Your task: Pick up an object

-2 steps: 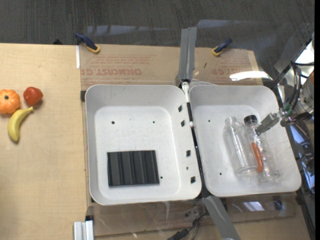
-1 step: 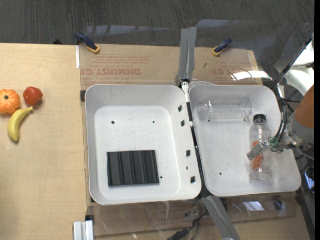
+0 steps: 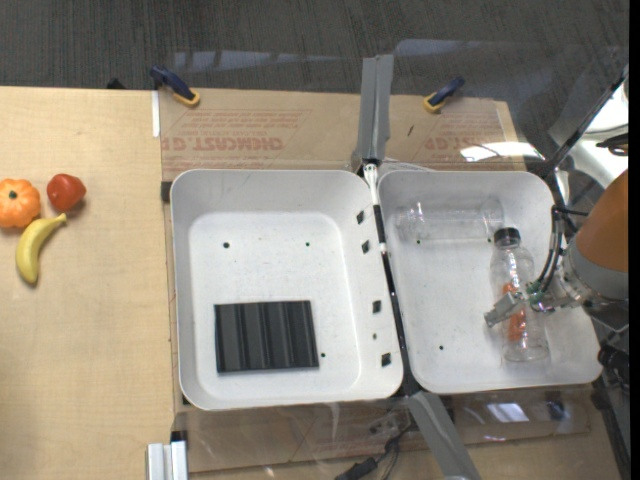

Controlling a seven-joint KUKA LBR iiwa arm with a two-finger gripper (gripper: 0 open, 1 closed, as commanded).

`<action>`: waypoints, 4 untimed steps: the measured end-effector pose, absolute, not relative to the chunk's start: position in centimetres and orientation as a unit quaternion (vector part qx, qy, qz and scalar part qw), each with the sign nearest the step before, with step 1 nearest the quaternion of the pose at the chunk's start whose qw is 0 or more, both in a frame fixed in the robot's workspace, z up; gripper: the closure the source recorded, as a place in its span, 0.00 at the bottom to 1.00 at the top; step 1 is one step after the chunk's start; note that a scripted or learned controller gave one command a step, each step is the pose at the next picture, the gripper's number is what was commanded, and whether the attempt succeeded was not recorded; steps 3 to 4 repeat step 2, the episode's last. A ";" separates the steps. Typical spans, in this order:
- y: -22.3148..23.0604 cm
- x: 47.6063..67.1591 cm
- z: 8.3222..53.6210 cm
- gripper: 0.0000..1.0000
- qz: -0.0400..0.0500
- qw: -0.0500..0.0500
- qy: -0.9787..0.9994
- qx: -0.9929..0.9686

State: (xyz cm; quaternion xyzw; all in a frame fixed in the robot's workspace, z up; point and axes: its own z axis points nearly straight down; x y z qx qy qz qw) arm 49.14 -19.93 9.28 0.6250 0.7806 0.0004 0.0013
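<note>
In the right bin [image 3: 450, 363] lie two clear plastic bottles. One bottle [image 3: 450, 224] lies crosswise near the far wall. The other, a black-capped bottle [image 3: 511, 268] with an orange label, lies lengthwise near the right wall. My gripper [image 3: 508, 313] reaches in from the right and sits low over the lower half of the black-capped bottle, touching or nearly touching it. The arm's orange band [image 3: 612, 230] hangs over the bin's right rim. A black ribbed block [image 3: 266, 335] lies flat in the left bin [image 3: 182, 268], toward its near side.
A raised divider [image 3: 378, 258] separates the two bins. On the wooden tabletop to the left lie an orange fruit [image 3: 17, 204], a red fruit [image 3: 66, 192] and a banana [image 3: 35, 248]. Two clamps [image 3: 175, 85] [image 3: 443, 93] hold cardboard behind the bins.
</note>
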 end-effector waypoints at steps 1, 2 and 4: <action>-20.0 49.3 10.3 1.00 0.001 0.003 0.780 0.626; -12.2 54.8 19.0 1.00 -0.001 -0.001 0.703 0.711; -12.2 54.8 19.0 1.00 -0.001 -0.001 0.703 0.711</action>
